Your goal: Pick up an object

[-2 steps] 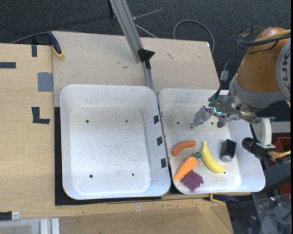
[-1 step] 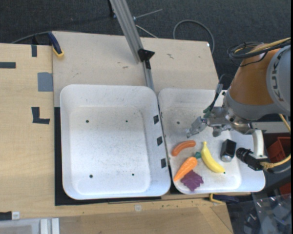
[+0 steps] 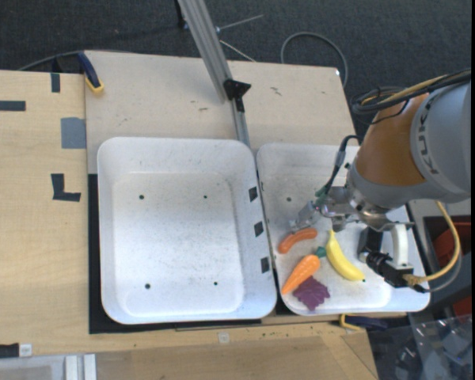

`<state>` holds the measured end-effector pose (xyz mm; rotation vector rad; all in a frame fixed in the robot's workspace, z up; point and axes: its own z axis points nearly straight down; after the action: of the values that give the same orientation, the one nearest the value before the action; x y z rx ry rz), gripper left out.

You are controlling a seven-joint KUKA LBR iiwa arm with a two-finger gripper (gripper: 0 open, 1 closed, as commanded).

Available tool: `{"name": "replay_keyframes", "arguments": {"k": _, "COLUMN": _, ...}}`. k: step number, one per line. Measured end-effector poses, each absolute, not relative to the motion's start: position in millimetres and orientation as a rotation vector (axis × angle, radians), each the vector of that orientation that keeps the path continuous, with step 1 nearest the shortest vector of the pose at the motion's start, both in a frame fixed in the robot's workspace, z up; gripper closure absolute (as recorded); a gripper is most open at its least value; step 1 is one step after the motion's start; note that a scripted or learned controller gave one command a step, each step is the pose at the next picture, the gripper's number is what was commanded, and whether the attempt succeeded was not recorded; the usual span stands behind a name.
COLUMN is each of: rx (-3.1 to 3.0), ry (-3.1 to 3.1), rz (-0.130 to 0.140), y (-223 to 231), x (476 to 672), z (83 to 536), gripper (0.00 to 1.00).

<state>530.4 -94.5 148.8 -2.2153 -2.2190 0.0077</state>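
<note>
the left bin sits on the tabletop. in the right bin lie an orange sausage, a carrot, a purple piece and a banana (all close together). the hand hangs just above the sausage, partly hidden by the wrist; one cannot tell its state.

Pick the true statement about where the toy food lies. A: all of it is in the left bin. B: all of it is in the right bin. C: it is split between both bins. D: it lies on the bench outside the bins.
B: the banana, carrot, orange sausage and purple piece all lie in the right bin.
</note>
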Motion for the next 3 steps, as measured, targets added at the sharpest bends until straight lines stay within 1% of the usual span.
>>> {"name": "replay_keyframes", "arguments": {"k": 1, "rx": -2.216, "ry": -2.218, "rz": 0.008, "y": -93.6, "x": 528.5, "z": 94.6, "gripper": 0.0}}
{"name": "replay_keyframes", "arguments": {"k": 2, "rx": -2.216, "ry": -2.221, "rz": 0.004, "y": -93.1, "x": 529.4, "z": 107.4, "gripper": 1.0}}
{"name": "replay_keyframes", "arguments": {"k": 3, "rx": -2.221, "ry": -2.224, "rz": -0.002, "y": -89.3, "x": 527.5, "z": 150.0, "gripper": 1.0}}
